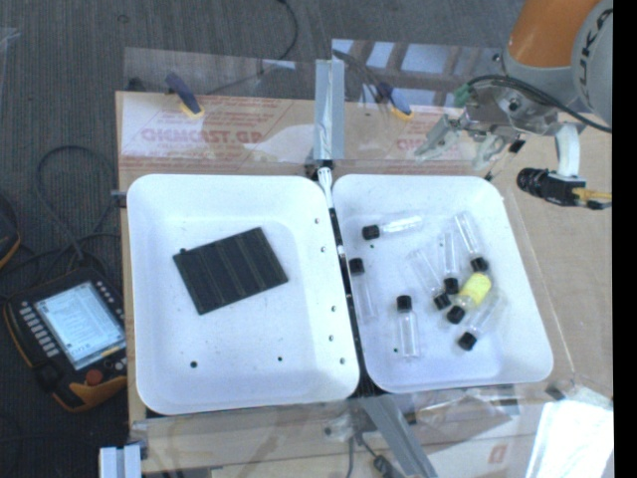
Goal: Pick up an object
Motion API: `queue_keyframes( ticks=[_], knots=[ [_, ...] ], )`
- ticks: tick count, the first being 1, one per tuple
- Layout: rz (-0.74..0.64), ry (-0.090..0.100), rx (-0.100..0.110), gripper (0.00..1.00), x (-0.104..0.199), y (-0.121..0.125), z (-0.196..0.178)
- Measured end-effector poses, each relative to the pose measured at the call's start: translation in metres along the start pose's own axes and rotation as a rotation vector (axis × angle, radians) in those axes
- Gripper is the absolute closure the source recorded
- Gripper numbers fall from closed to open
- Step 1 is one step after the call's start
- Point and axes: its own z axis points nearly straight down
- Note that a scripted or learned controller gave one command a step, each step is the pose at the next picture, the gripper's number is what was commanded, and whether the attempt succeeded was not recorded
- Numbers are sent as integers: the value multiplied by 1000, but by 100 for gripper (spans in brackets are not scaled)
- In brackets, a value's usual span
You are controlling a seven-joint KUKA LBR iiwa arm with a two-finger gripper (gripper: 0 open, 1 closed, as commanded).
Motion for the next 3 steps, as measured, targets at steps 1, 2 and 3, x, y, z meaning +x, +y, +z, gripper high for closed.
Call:
queue_keyframes(
  ticks=[1,2,3],
  knots=[
    [-185,-3,-20,0,-15,-13,171],
    [-265,-6,-13,0,-49,-82,191],
    [-265,-8,-19,100,-49,-79,181]
  ],
)
